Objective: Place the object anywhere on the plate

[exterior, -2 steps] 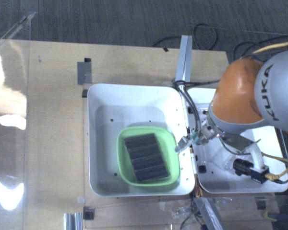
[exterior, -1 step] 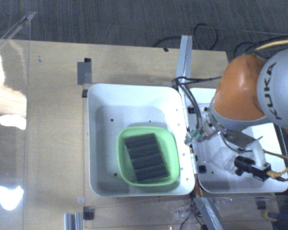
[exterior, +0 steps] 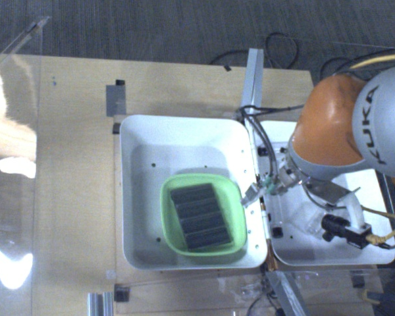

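Arm (exterior: 345, 127), grey with orange band, looms over the right bin (exterior: 329, 255). Gripper state: cannot tell. Dark ribbed block (exterior: 199, 216) lies flat on the green plate (exterior: 234, 199), near the left bin's (exterior: 135, 196) front right corner.

We see a dark ribbed rectangular object (exterior: 199, 216) lying flat and slightly askew on the green plate (exterior: 235, 203), which sits in the left bin's near right part.

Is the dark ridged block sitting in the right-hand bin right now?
No, the dark ridged block lies on the green plate in the left bin, while the arm hangs over the right bin.
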### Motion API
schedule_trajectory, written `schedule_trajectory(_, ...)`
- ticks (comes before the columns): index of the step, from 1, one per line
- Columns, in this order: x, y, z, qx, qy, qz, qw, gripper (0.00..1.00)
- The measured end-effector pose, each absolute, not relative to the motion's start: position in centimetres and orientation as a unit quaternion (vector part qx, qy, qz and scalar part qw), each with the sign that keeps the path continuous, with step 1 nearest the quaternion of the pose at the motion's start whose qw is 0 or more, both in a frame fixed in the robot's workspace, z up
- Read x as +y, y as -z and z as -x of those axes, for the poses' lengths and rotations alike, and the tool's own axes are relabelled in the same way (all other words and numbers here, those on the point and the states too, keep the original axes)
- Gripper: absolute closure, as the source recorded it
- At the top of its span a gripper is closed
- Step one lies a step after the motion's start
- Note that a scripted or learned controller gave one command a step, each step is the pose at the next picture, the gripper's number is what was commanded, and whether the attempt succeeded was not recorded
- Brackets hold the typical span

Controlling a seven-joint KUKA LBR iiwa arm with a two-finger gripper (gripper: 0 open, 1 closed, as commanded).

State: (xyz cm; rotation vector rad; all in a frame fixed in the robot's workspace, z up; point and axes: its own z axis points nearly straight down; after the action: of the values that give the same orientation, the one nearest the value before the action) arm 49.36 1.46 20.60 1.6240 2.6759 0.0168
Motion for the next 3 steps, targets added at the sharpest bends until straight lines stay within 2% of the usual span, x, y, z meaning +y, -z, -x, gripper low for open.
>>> schedule_trajectory(1,1.5,-21.7,-49.6,0.855,-0.0075,-0.519,0.008,1.0)
schedule_trajectory(2,1.5,-21.7,-49.6,0.855,-0.0074,-0.519,0.008,0.0)
schedule_trajectory(3,1.5,-22.8,-49.8,0.855,-0.0097,-0.518,0.01,1.0)
